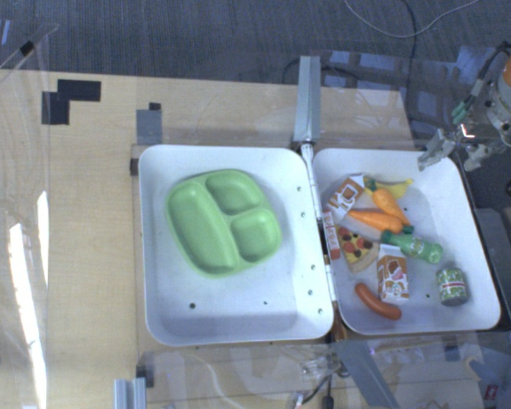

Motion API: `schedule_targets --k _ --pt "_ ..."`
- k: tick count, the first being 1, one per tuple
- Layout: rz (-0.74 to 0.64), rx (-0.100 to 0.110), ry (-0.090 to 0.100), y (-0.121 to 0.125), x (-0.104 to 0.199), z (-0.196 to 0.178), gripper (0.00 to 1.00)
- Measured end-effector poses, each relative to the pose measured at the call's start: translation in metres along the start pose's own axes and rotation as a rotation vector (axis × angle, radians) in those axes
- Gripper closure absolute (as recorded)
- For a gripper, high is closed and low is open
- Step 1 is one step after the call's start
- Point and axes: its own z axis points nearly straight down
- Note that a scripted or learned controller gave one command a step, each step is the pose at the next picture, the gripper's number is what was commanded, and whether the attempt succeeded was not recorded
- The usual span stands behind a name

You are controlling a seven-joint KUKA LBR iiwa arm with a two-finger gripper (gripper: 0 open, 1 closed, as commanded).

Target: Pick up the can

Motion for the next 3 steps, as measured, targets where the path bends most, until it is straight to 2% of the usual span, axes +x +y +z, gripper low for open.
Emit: schedule_targets --k 1,2,3 --pt "0.252 0.006 0.006 -0.085 -0.021 0.165 0.0" --pt "0.274 -0.028 -0.003 -0.129 -0.016 0.167 0.0" --pt "0.274 -0.035 -0.003 -0.127 -0.015 0.155 1.0"
